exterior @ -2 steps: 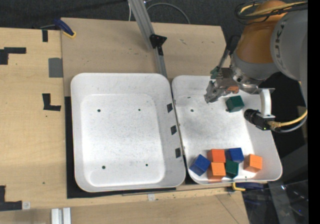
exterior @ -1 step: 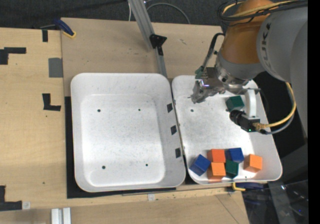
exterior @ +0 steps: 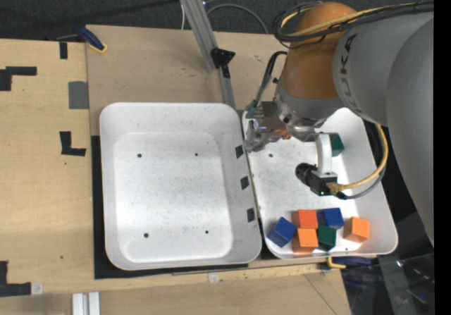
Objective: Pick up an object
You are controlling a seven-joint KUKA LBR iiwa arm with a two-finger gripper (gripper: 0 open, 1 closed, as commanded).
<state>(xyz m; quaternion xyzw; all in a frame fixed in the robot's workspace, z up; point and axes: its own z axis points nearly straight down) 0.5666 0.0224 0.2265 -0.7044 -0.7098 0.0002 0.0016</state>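
Note:
Several small blocks lie at the near end of the right bin (exterior: 366, 165): a blue block (exterior: 282, 230), an orange block (exterior: 306, 218), another blue block (exterior: 330, 218), an orange block (exterior: 306, 238), a green block (exterior: 325, 237) and an orange block (exterior: 357, 227). One more green block (exterior: 337, 143) peeks out beside the wrist. My gripper (exterior: 259, 134) is low over the far left corner of the right bin, close to its left wall and well away from the block cluster. The wrist hides its tips.
The left bin (exterior: 169, 187) sits beside the right one, their walls touching. A slanted metal pole (exterior: 201, 21) runs down to the bins' far edge. A black fitting with a yellow cable (exterior: 317, 178) hangs from the arm over the right bin.

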